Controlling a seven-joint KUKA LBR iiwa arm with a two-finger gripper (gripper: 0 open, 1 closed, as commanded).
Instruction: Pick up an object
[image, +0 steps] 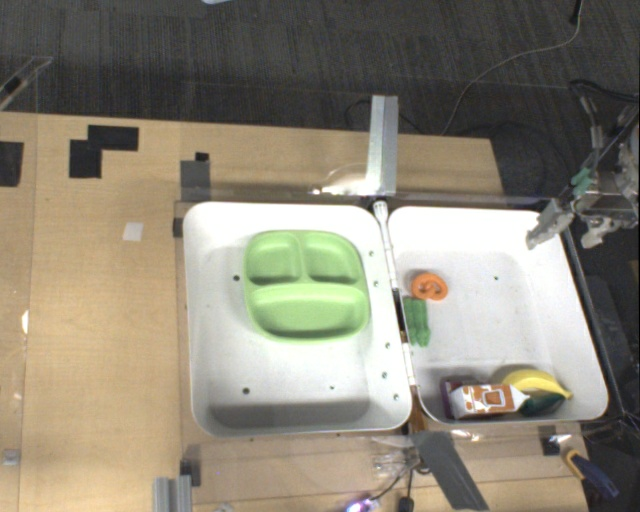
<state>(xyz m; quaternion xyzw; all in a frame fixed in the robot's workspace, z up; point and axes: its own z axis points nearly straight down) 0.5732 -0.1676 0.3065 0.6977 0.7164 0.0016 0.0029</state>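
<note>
Gripper (570, 228) hovered over right bin's (500, 230) far right corner, jaws open, gripping nothing; banana (535, 382) sat near corner.

Probably a robotics lab: a wooden bench (90, 330) with two white bins (215, 400), metal brackets (384, 145), loose cables (500, 70) on dark carpet (250, 50).

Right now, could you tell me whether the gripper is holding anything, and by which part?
Nothing is held: the gripper hovers over the right bin's far right corner with nothing between its fingers.
</note>
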